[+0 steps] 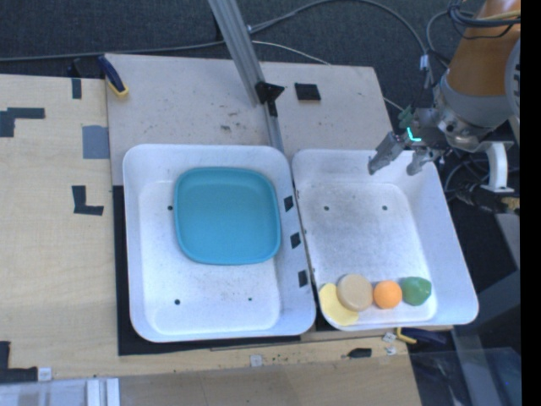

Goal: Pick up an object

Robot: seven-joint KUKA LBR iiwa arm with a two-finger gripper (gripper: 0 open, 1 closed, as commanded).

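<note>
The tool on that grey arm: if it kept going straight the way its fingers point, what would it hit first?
Probably the bare floor of the right bin. The tool hangs over that bin's far edge with its fingers pointing downward. The small objects sit along the near edge, well off that line, though depth is hard to judge.

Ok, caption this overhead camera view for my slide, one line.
Open gripper poised over right bin; small objects along its near edge.
</note>
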